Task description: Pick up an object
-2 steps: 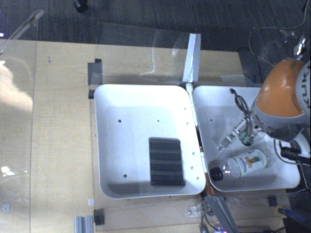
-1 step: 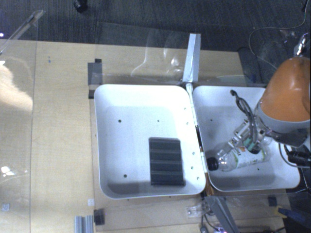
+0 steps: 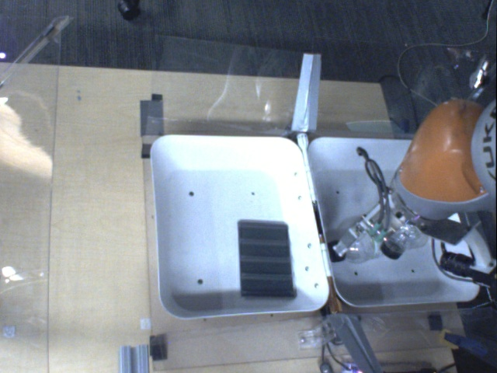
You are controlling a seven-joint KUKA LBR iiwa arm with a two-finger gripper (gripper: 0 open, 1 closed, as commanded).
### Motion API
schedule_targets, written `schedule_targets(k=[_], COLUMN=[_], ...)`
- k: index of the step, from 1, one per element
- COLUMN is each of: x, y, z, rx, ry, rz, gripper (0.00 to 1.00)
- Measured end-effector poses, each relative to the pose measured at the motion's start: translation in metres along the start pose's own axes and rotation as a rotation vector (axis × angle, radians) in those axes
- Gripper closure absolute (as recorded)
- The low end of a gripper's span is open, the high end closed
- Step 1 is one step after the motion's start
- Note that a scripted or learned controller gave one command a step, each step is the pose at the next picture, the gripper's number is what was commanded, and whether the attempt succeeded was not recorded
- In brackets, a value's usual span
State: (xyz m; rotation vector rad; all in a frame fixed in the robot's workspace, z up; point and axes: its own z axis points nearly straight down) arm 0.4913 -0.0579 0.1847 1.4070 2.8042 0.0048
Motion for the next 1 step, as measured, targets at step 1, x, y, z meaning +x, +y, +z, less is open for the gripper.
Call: schedule_targets(k=[1], x=[-0.0597], y=[0.0052], z=[0.0921], rx=[0.000], ry=[-0.001], rz=[0.163], gripper=[0.00])
